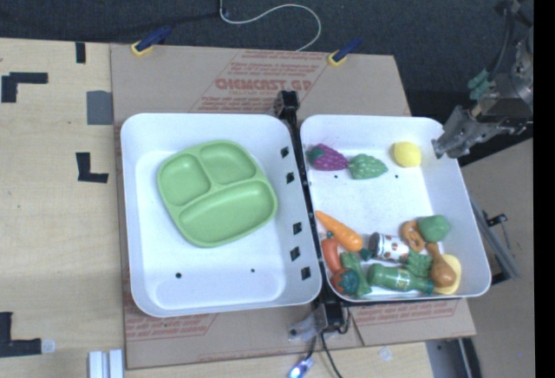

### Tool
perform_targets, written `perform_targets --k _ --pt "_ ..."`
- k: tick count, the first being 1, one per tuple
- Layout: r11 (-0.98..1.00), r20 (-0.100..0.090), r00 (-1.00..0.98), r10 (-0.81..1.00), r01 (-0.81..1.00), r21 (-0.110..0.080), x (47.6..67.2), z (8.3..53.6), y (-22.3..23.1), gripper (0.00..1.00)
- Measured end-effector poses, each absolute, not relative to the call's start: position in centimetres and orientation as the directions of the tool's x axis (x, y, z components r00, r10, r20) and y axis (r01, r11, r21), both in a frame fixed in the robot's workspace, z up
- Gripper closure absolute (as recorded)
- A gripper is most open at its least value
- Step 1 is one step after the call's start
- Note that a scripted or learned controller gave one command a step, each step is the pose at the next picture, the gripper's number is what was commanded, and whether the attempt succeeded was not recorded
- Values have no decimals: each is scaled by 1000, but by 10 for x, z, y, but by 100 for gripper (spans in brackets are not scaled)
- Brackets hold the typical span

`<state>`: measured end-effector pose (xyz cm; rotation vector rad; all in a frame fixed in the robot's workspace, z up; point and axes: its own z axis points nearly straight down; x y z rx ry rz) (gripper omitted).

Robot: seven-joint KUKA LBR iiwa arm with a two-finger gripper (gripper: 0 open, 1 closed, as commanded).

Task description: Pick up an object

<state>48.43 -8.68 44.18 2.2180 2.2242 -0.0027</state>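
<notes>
Hand [451, 140] sits at the right edge, just outside the right bin's [451, 185] upper right wall, above the desk [52, 194]; cannot tell its state, nothing seen in it.

Right bin contents: yellow lemon [406, 153] near the top right corner, closest to the hand. Purple grapes [327, 157] and a green leafy piece [367, 166] side by side along the top. Orange carrot [339, 231] mid-left. Crowded heap of toy food [395, 263] in the lower right corner, pieces touching.

Left bin [143, 220] holds a green divided plate [218, 192], three compartments, lying flat.
</notes>
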Motion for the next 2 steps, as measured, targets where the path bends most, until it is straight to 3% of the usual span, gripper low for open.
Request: perform_targets --k 1,2 --pt "9 1 -9 1000 1000 -7 483 385 -6 100" --pt "11 1 -11 1000 1000 -2 483 390 75 100"
